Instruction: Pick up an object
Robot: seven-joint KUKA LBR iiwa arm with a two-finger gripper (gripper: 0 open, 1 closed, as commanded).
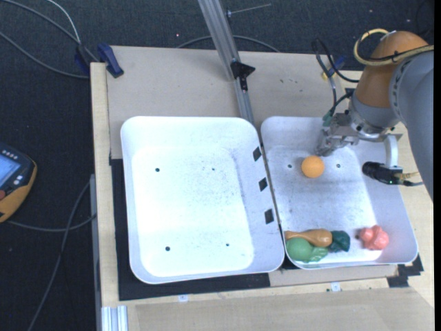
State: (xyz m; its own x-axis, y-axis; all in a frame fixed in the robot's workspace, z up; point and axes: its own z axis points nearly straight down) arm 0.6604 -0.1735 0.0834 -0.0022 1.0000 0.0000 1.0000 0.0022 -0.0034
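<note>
An orange ball point(313, 167) lies in the upper middle of the right bin point(344, 198). My gripper point(328, 145) hangs low over that bin's far part, just up and right of the ball, with nothing seen between its fingers. Along the bin's near edge lie a green toy point(305, 251) with a tan, gourd-shaped piece point(313, 237) on top, a dark green piece point(340, 241) beside them, and a pink lumpy toy point(374, 237) at the near right corner.
The left bin point(189, 198) stands beside the right one, with black clips point(263, 183) on the shared rim. A slanted metal pole point(224, 40) rises behind the bins. Cables and a handheld device point(14, 178) lie off the bench at the left.
</note>
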